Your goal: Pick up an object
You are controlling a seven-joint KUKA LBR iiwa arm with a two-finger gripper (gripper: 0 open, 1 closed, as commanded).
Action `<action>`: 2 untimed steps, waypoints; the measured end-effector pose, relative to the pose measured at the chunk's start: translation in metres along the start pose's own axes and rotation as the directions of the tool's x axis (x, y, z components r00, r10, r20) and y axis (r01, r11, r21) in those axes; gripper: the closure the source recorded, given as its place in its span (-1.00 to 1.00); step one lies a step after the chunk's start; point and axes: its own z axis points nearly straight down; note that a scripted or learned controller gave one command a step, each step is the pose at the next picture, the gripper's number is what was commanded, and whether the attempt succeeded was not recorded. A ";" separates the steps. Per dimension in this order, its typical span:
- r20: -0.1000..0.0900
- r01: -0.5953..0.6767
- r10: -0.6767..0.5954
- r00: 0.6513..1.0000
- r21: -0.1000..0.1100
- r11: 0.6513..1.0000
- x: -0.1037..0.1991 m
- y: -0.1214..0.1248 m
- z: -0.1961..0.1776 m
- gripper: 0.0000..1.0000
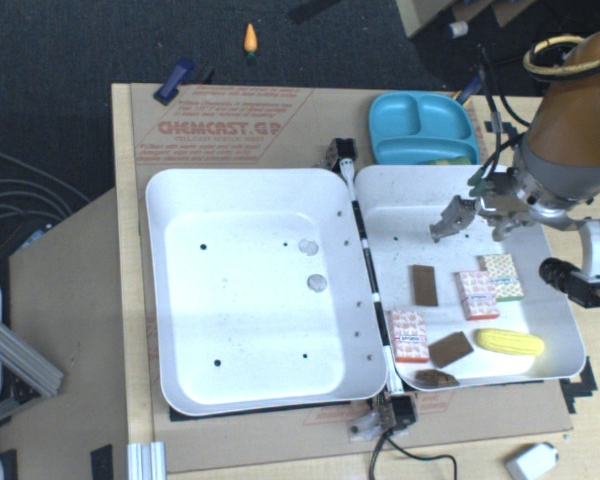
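Camera view, nearest first, all placed against the right bin (555,363): along its near wall lie a dark brown piece (436,377), a brown bar (451,348), a yellow corn cob (510,343) and a red-and-white packet (410,335). Farther in sit a dark brown block (423,285), a red box (478,295) and a patterned packet (502,276). Above the bin's far half hangs the end effector (475,220) — fingers spread apart, nothing between them. Beyond its far wall, on the counter (230,128), rests a blue divided plate (423,128).

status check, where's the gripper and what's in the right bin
Gripper over right bin, fingers spread, nothing between. Yellow corn, brown block, small boxes untouched below.
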 end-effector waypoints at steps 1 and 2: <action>0.000 -0.001 0.001 1.000 0.002 1.000 0.012 -0.034 0.126 -1.00; 0.001 -0.002 0.002 1.000 -0.002 1.000 0.012 -0.033 0.115 1.00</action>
